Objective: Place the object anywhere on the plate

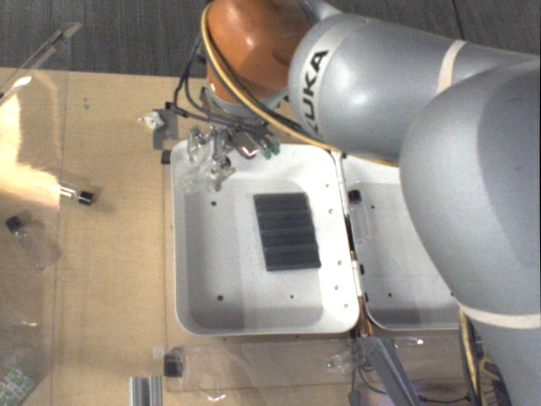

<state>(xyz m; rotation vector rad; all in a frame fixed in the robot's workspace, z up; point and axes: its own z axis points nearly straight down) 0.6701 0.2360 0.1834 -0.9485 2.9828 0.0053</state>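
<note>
A dark ridged rectangular plate (pixel 287 231) lies flat in the middle of the left white bin (pixel 199 311). My gripper (pixel 211 157) hangs over the bin's far left corner, up and to the left of the plate and apart from it. Its tip is pale and partly see-through, and I make out nothing held there. A small clear vial with a black cap (pixel 357 214) lies in the right bin (pixel 397 307), against the wall next to the left bin. The orange band and the grey arm hide the far edge of both bins.
Another clear vial with a black cap (pixel 78 195) lies on the wooden bench left of the bins, and a black cap (pixel 13 224) sits further left. A small dark block (pixel 172 364) rests near the bench's front edge. The arm covers most of the right bin.
</note>
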